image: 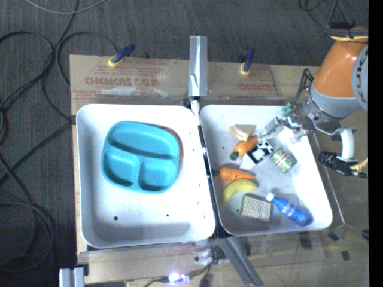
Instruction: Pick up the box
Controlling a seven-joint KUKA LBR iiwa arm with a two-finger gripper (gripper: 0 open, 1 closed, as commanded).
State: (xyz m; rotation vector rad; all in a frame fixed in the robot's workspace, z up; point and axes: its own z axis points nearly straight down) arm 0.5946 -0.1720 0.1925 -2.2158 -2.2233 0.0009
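Cardboard-brown desk [84, 70] carries two white bins; my arm [338, 79], grey with its orange band, leans in from the right over the far corner of the right bin [323, 187]. Left bin [90, 220] holds a blue compartment tray [142, 155] lying over a brownish plate. Right bin contents: yellow fruit-like piece [238, 189] near the middle, blue bottle [289, 209] lying flat toward the near right corner, two orange carrot-shaped pieces [237, 174] stacked diagonally along the left side, a black-and-white item [259, 152] just beside the upper one. Two box candidates: a small patterned box [256, 207] between the yellow piece and the bottle, touching or nearly touching both, and a smaller green-and-white carton [282, 160] near the pincer [280, 126]. I take the patterned one as the target, though I can't be sure. Pincer hangs above the bin's far side with nothing visibly between its fingers; whether they stand apart or together I cannot tell at this resolution. My judgement: the box looks like light, stiff card, probably crushable under hard squeeze; best grip is across its short sides, coming down vertically, since neighbours crowd the long edges.
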